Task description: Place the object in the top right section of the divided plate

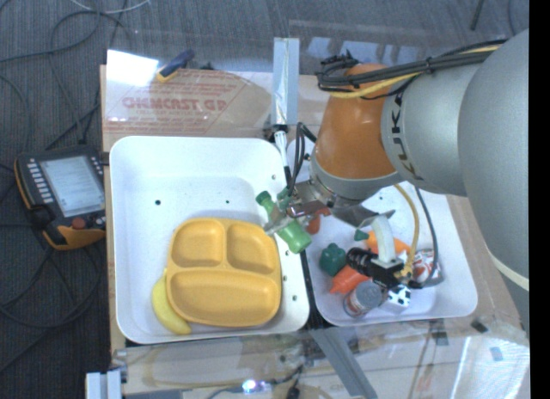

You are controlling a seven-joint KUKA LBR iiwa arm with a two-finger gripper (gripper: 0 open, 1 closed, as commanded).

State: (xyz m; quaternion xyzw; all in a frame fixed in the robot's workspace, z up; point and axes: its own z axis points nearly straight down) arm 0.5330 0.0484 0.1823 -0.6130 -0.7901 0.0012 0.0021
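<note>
Two shallow white bins on bench: left bin (137,217), right bin (455,294). Yellow plastic divided plate (225,270) in left bin; yellow banana-shaped toy (168,309) touching its lower left rim. Gripper (290,213) clenched on small green plastic bottle-shaped toy (288,224), hanging tilted above plate's top right section. Toy probably light, rigid, smooth, likely slippery; take hold across its middle body. Mixed toy pile (374,273) in right bin.
</note>
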